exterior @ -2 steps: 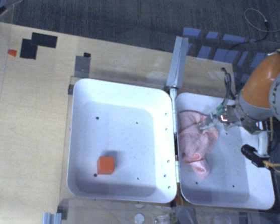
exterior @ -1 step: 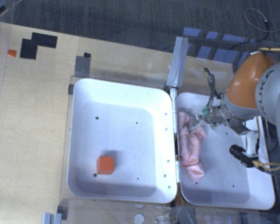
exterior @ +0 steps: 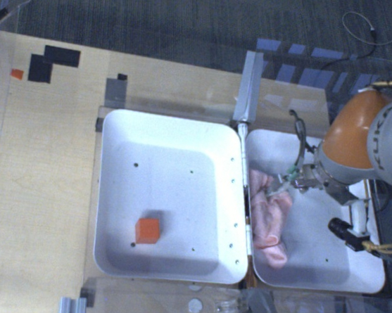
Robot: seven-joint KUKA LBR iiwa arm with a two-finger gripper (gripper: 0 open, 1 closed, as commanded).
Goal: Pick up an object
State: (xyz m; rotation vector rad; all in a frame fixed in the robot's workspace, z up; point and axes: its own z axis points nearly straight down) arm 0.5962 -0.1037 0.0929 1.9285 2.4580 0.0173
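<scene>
A crumpled pink cloth (exterior: 270,219) lies along the left wall of the right bin (exterior: 324,271). An orange block (exterior: 148,231) sits in the lower left part of the left bin (exterior: 183,144). My gripper (exterior: 282,188) reaches in from the right and is down at the upper end of the pink cloth, its tips touching or just over the fabric. The grey arm with its orange band (exterior: 351,132) hangs over the right bin's upper right part.
A metal divider rail (exterior: 244,194) runs between the two bins. A black fitting (exterior: 348,233) on the arm juts over the right bin. Black and orange markers (exterior: 48,63) lie on the wooden bench at far left.
</scene>
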